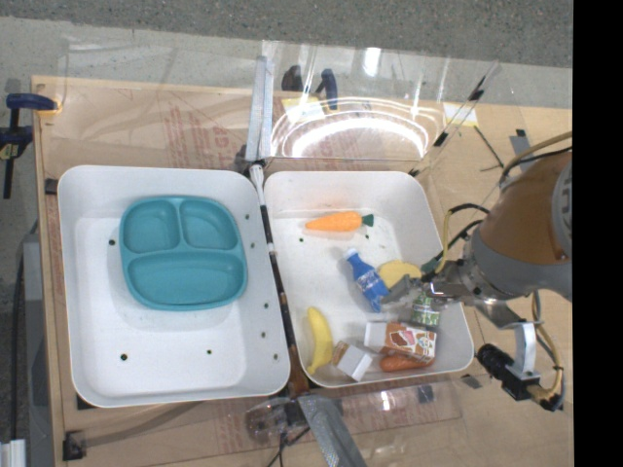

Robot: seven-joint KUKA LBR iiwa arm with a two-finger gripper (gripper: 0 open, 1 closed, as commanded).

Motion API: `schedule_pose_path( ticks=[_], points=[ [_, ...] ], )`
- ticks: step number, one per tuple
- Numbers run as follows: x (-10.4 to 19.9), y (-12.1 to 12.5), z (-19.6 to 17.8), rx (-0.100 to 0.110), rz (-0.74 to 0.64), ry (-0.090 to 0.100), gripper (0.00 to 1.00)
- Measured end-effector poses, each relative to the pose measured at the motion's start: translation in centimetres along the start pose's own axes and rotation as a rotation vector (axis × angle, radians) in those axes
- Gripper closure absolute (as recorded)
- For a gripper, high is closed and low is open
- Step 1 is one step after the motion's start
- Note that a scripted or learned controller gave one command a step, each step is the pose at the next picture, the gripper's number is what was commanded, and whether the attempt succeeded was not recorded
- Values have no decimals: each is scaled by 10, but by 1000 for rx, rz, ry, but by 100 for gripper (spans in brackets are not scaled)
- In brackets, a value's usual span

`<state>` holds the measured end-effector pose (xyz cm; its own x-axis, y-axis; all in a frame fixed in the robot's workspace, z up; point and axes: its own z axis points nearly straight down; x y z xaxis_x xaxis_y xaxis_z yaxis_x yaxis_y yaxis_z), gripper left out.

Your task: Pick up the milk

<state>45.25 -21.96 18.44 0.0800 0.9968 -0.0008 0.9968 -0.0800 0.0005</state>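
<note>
While scanning the right bin [421, 185], placing milk [358, 358] near the front wall just beside banana [318, 337], lying lower-left of tool [428, 288], and failing to tell whether tool is spread or pinching.

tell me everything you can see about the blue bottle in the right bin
The bottle is small, blue and plastic-looking, with a white cap at its upper-left end and a pale label patch on its body. It lies on its side on the right bin's floor, slanting from upper left to lower right. Its lower end meets a yellow item, and the end effector is close to its right.
</note>
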Motion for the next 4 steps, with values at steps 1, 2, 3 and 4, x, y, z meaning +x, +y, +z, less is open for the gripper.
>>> schedule_pose_path(
  ticks=[1,2,3,4],
  points=[
    [-3,2,97,0,-98,3,0],
    [31,6,83,3,-271,2,0],
    [55,-5,98,2,-282,1,0],
    [50,-3,-31,-1,1,1,0]
  ],
)
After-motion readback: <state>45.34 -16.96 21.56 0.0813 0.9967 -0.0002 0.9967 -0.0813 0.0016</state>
